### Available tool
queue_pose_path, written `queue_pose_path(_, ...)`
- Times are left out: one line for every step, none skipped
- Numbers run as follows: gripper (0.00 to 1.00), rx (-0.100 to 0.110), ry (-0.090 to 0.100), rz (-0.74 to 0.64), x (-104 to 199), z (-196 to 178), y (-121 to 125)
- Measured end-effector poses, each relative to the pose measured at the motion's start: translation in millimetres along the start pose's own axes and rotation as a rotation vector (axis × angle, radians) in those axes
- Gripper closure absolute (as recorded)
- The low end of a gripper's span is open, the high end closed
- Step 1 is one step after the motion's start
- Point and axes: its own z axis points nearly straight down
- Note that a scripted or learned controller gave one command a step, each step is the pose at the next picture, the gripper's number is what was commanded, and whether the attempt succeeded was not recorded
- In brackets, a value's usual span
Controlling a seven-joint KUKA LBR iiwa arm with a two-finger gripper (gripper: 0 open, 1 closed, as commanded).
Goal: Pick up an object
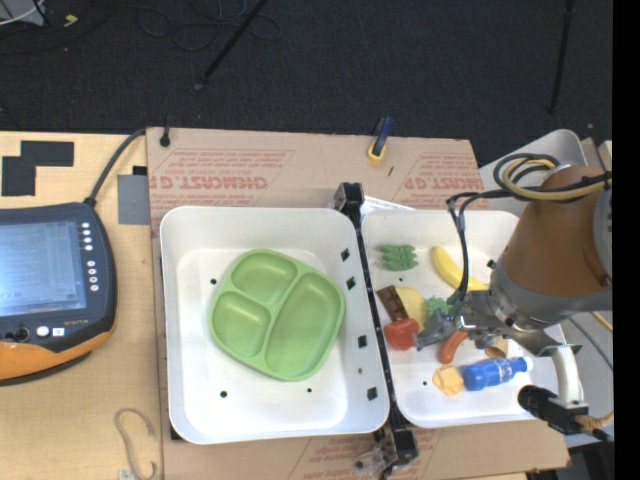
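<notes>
Camera view, bench stock as seen from above.

Bins: two, white, shallow, side by side. Left bin [190, 268] carries one green divided plate [277, 313], lying flat near its middle, well apart from the arm's work; likely kept aside as a place to put things down.

Right bin [420, 230] carries the loose pickable goods, bunched toward its middle and near edge, probably so the arm has them within reach from the right:
- yellow banana [448, 264], one
- green leafy toy [399, 257], one
- brown block [390, 299], one
- red piece [402, 334], one, just beside the brown block
- blue bottle [488, 373], one, lying on its side near the front wall
- small mixed pieces under the gripper: count uncertain.

Arm: one, its orange band over the right bin. Gripper [460, 330] low among the small pieces; whether the jaws are spread or pinching anything cannot be told, since the wrist hides them. Nothing is visibly lifted.
</notes>
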Motion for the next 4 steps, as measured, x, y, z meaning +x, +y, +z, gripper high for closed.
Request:
queue_pose_path(0.0,-0.012,-0.002,-0.002,-1,-5,3)
queue_pose_path(0.0,-0.004,0.001,-0.002,0,59,1)
queue_pose_path(0.0,-0.013,-0.005,0.001,-1,103,1)
queue_pose_path(1.0,-0.01,0.0,0.007,-1,92,1)
